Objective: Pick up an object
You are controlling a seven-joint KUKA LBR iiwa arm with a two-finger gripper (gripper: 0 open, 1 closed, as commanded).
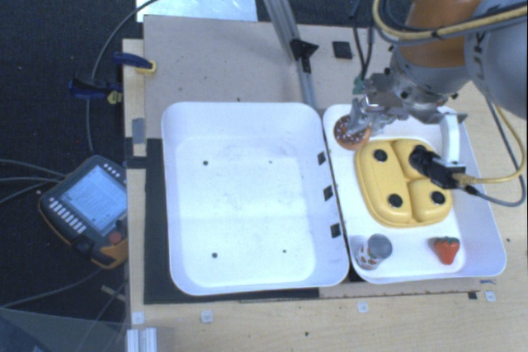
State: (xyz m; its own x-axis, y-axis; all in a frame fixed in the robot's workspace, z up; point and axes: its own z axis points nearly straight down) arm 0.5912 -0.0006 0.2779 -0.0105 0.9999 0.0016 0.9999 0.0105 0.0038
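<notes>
small cup [373, 251] and strawberry [446, 249] at right bin's [487, 260] near edge | gripper [356, 128] over doughnut [351, 136], far-left corner, apparently to grasp | finger opening: cannot tell

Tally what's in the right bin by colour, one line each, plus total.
Yellow: 1, the large moulded piece
Red: 1, the strawberry
Brown: 1, the round disc under the gripper
Grey/silver: 1, the small cup
Total: 4
</notes>
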